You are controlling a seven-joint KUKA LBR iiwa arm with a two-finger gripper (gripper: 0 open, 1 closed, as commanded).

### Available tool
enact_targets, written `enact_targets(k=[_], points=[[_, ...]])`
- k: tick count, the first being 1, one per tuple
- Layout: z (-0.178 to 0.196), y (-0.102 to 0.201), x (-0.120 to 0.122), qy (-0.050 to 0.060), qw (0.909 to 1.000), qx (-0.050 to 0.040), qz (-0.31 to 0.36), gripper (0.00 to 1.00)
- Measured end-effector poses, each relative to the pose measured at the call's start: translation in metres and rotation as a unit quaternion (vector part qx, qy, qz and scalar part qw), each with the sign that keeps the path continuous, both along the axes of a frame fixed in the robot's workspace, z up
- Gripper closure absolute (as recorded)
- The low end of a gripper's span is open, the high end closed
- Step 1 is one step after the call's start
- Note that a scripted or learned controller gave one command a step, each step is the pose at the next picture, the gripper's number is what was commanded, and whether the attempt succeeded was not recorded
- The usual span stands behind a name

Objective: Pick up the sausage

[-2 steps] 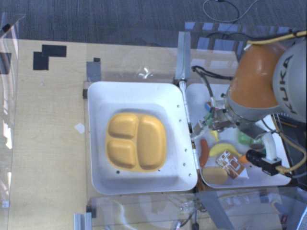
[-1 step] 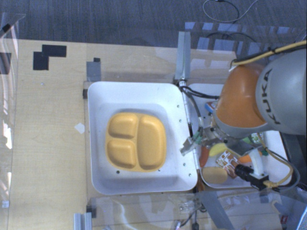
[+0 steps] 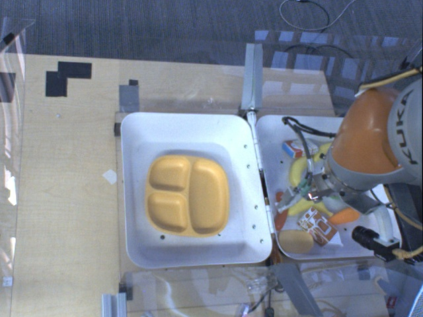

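Camera view has the gripper [image 3: 309,191] low in the right bin [image 3: 268,137], right in the pile. Can you tell if it has anything?

No. The wrist and the orange band hide it, so I can't tell whether it's open or closed, and I see nothing held.

Where's the sausage?

I take it to be the dark reddish piece [image 3: 280,219] against that bin's left wall, just beside the gripper on the side away from the arm. It's small, so I'm not sure of it.

What worries you?

Crowding. The banana [image 3: 299,170] lies just beside the gripper, the patterned packet [image 3: 319,225] and the carrot [image 3: 344,215] sit close under the arm, and the tan rounded piece [image 3: 295,242] is near the sausage. A close here could catch the wrong thing, or push the sausage harder into the wall.

And the wall?

That's the other risk. With the sausage hugging it, one side of the gripper has little room to come down and may strike the rim.

Any room anywhere?

Upward, yes. The left bin [image 3: 132,177] has bare floor around its yellow tray [image 3: 188,195].
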State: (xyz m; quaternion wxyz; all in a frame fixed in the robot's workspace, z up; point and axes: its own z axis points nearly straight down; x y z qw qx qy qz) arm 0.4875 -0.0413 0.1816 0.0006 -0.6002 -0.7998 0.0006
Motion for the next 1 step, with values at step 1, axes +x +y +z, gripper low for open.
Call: enact_targets(k=[1], points=[[-0.0002,0.081,0.01,0.0,0.9999,0.0,0.013,0.0]])
